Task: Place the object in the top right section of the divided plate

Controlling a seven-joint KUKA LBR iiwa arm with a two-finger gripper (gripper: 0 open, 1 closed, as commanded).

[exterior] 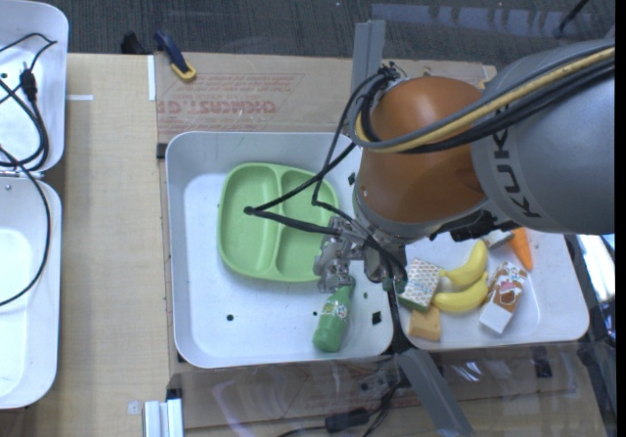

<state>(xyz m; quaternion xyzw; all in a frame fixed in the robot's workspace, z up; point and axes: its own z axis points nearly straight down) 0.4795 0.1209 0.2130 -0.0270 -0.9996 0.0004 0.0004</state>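
A green divided plate (264,220) lies in the left white bin (196,259). Just below its lower right rim a green bottle (333,321) lies on the bin floor. My gripper (337,267) hangs over the plate's lower right edge, directly above the bottle's top end, and nothing shows between its fingers. The big orange wrist band and grey arm cover the plate's right rim and the strip between the bins.
The right bin (558,318) holds two bananas (465,281), a carrot (523,249), a small carton (504,296), a patterned box (423,284) and a cheese wedge (425,325). Flat cardboard (245,98) lies behind the bins. Black cables cross the plate.
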